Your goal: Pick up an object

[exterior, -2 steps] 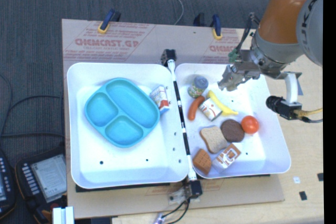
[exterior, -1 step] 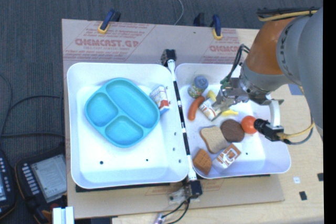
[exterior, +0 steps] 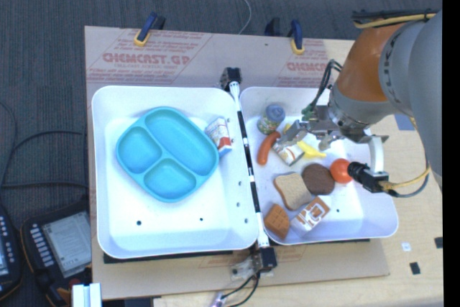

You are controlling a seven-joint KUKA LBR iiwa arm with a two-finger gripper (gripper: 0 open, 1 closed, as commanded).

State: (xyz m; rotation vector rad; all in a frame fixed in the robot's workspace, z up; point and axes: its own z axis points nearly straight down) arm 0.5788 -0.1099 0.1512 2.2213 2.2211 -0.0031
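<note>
Two white bins sit on my worktop. From the overhead camera I see the hand [exterior: 298, 134] low in the right bin [exterior: 374, 223], over a small yellow piece [exterior: 309, 149]; whether it grips anything, I cannot tell. A blue tray [exterior: 167, 152] lies in the left bin [exterior: 115, 226].

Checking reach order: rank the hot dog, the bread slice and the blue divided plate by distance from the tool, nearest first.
From the tool:
1. Hot dog, right bin, just left of it.
2. Bread slice, right bin, lower down.
3. Blue divided plate, left bin, across the divider.

Divided plate [exterior: 167, 152] in left bin [exterior: 108, 226]; food items crowd right bin [exterior: 374, 223].
</note>
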